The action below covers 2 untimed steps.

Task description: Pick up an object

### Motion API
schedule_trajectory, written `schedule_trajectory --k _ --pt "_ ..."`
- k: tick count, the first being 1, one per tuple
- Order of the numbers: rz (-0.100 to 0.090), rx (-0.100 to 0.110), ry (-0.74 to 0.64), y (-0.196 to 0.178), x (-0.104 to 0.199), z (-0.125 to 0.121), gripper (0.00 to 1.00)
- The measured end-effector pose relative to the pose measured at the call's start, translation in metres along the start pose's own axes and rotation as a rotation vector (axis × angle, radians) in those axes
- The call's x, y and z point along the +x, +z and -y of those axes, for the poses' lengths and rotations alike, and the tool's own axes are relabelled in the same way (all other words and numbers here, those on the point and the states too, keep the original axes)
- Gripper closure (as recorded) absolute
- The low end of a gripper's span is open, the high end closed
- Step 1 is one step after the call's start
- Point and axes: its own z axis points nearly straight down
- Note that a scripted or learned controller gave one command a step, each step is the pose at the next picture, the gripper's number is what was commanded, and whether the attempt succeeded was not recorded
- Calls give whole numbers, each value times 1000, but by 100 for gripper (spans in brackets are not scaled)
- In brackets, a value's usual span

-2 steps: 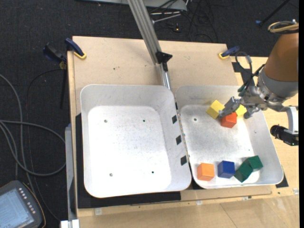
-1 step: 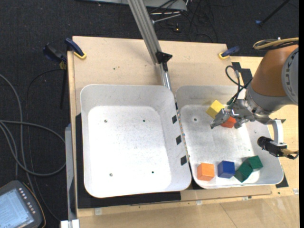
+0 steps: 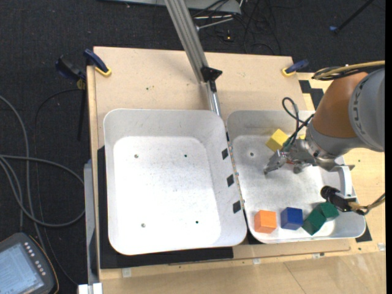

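From above, the two-finger metal gripper (image 3: 274,165) hangs over the right white plastic bin (image 3: 248,127), fingers spread and pinching nothing. A small yellow block (image 3: 277,139) sits tilted just behind it. Orange cube (image 3: 265,220), blue cube (image 3: 292,218) and green block (image 3: 319,218) line the front edge.
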Motion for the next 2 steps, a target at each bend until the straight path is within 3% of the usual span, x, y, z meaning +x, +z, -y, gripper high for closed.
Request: schedule_trajectory --k 1,2 --pt "0 -4 1 -13 0 -1 100" --pt "2 -9 -2 -77 -2 -2 100"
